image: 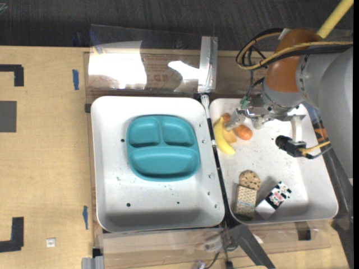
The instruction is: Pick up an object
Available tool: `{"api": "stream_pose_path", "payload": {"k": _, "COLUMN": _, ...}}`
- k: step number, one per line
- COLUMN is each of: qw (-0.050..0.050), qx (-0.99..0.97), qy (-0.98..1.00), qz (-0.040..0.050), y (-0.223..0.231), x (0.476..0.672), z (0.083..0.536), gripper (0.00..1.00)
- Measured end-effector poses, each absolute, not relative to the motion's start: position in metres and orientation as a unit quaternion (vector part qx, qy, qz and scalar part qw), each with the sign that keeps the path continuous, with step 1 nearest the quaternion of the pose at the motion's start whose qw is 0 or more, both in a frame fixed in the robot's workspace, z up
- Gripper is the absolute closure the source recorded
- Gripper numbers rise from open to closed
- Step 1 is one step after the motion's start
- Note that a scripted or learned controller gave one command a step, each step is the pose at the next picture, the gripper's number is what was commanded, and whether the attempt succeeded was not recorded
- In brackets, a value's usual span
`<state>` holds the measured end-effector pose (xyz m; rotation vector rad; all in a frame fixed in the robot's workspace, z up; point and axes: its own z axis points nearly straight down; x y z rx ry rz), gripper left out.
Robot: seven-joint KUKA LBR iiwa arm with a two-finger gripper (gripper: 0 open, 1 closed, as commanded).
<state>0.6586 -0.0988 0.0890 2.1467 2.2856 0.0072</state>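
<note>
Teal plastic, moulded as a three-compartment plate (pixel 163 147), lies at the centre of the left bin (pixel 106 206). The right bin (pixel 320 200) holds the remaining items. A yellow banana (pixel 223 140) lies against its left wall near the far-left corner. A small orange object (pixel 243 132), possibly a piece of toy fruit, sits just beside the banana. A brown cracker-like piece (pixel 247 191) lies near the front edge, with a black-and-white carton (pixel 275 196) just beside it towards the front-right.

The grey arm (pixel 325 77) enters from the right. The gripper (pixel 247 114) is positioned over the far-left corner of the right bin, directly above the orange object and the banana. The jaws are too small and cluttered to read; their opening and any contact with an item cannot be determined.
</note>
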Motion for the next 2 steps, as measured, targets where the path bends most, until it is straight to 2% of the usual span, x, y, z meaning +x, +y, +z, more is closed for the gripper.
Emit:
{"api": "stream_pose_path", "payload": {"k": 1, "qw": 0.004, "qx": 0.684, "qy": 0.729, "qz": 0.0033, "y": -0.098, "x": 0.66, "z": 0.1, "gripper": 1.0}}
{"api": "stream_pose_path", "payload": {"k": 2, "qw": 0.001, "qx": 0.756, "qy": 0.655, "qz": 0.003, "y": -0.015, "x": 0.651, "z": 0.188, "gripper": 1.0}}
